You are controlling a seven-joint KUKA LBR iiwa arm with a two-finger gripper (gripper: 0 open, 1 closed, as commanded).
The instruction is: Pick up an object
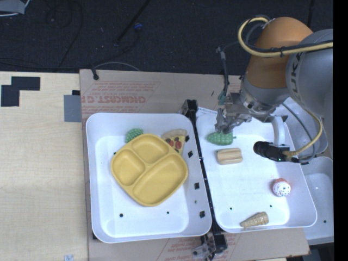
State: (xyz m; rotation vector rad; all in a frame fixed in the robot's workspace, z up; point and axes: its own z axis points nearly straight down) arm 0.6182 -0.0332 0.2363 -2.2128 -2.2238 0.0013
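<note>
My gripper reaches down at the back left of the right bin, directly over a green knobbly toy and touching or nearly touching it. A tan bread-like block lies just in front of the green toy. Further right sits a white and red ball-shaped toy, and a tan cone lies near the bin's front edge.
The left bin holds a yellow divided plate, a green toy behind it and a pizza slice toy. A black divider bar runs between the bins. A black part of the arm hangs over the right bin.
</note>
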